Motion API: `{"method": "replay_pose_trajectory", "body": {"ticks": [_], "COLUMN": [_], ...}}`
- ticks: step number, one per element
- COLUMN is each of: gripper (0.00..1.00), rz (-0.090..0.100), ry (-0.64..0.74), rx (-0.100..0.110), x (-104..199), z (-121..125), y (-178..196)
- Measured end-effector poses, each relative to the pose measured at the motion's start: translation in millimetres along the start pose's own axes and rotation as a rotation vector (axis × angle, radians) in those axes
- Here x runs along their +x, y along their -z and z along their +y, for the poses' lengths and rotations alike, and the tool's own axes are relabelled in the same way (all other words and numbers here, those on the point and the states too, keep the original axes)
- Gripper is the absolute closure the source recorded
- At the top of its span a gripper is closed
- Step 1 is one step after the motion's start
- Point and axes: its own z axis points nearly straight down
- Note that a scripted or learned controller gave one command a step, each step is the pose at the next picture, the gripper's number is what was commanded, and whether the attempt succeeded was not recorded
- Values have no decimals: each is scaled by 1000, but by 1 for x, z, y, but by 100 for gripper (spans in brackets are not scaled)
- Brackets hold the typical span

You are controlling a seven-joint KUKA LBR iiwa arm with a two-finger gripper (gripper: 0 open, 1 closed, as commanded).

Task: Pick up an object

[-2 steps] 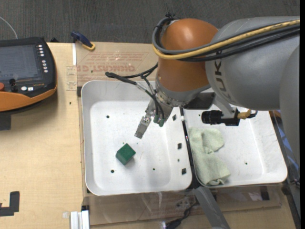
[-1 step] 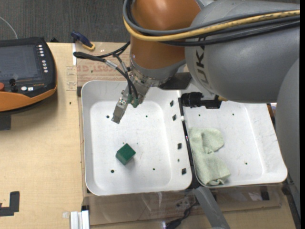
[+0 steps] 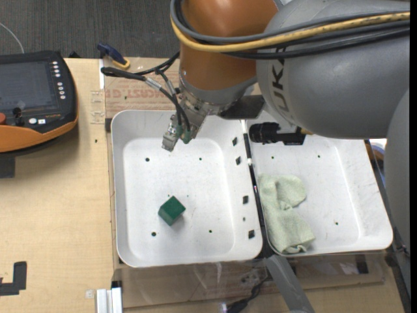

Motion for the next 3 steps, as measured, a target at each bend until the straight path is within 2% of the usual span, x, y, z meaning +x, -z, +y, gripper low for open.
{"method": "replay_pose_trajectory", "body": {"ticks": [1,2,3], "gripper": [100,100,100], "rz": [5,6,6], "ry": [71,-307,-138], "rx": [3,5,4], "x": [22,31,35], "z": [-91,-104,-99], "y": [-53,-182,-212]}}
